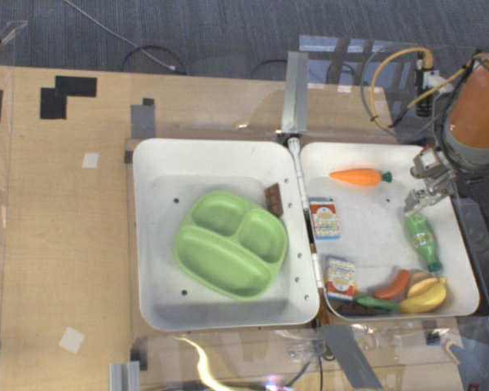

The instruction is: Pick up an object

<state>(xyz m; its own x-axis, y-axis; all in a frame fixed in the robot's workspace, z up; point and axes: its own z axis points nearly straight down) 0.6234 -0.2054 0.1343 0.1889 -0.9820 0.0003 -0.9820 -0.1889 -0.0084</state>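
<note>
1. One arm (473, 112) is seen reaching in from the right, its orange band uppermost, with the gripper (428, 187) hanging over the right bin's (367, 210) far right side, just above the green bottle's (422, 241) cap end.
2. Whether the fingers are open or closed cannot be told — they are small and blurred; nothing is seen held between them.
3. One dark item at the right bin's near edge is partly hidden and cannot be identified.
4. Counted in the right bin — one carrot (359, 177), one green bottle, two small cartons (324, 219), one banana (425, 296), one sausage (391, 284).
5. One green divided plate (231, 243) and one brown bar (273, 199) are seen in the left bin (159, 177).
</note>
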